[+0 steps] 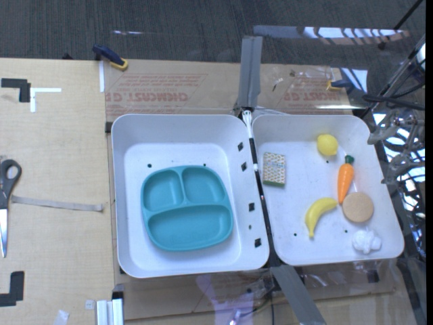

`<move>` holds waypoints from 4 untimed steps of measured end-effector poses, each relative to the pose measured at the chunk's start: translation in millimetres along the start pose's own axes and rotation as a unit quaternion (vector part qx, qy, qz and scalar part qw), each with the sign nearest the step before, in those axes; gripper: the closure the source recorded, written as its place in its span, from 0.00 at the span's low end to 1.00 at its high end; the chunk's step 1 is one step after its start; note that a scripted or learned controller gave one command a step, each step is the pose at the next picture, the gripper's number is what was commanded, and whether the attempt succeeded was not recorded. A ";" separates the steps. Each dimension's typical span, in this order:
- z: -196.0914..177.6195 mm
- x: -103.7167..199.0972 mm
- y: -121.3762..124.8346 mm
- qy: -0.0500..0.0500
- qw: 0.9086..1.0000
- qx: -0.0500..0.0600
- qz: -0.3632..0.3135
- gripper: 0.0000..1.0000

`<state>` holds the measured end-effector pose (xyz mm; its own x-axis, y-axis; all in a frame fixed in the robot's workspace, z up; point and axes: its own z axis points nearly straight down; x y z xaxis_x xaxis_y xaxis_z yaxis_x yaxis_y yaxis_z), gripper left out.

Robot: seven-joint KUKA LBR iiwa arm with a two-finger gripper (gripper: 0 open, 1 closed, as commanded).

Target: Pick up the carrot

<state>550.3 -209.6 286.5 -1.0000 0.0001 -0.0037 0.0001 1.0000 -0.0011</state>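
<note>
The carrot (345, 181) lies in the right-hand white bin (298, 122), at about three o'clock on its floor: a smooth, glossy orange cone, plainly plastic, with a small green cap at its twelve o'clock end and its narrow tip pointing toward six o'clock. That tip touches, or all but touches, a flat tan disc (358, 207) with a matte face, just beside it at five o'clock. A small round lemon (327, 145) of shiny yellow sits near the carrot's cap at eleven o'clock, and a curved yellow banana (318, 214) lies at the carrot's seven o'clock, close but apart. A crumpled white lump (366, 241) rests in the bin's five o'clock corner, and a small rectangular pad (274, 168) with a fine green-speckled pattern lies at nine o'clock near the wall. The left-hand bin (122, 181), shallow with rounded corners, holds a teal plate (187, 207) with a smooth surface, divided into three compartments. Behind both bins lies brown cardboard (155, 90) with red printing that reads reversed and is too faint to make out with certainty. Scissors (7, 181) with grey handles lie on the pale wood bench at nine o'clock. How far the claw stands open, and whether it has hold of anything, cannot be told
</note>
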 end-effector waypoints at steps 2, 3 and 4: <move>193.2 -45.9 -11.9 -0.001 1.000 0.000 -0.022 0.00; 182.1 -48.3 -10.6 -0.004 1.000 0.001 -0.024 1.00; 182.2 -48.4 -10.5 -0.004 1.000 0.001 -0.024 0.00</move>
<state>599.3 -220.3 104.5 -0.9988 -0.0482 -0.0108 -0.0482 0.9988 -0.0029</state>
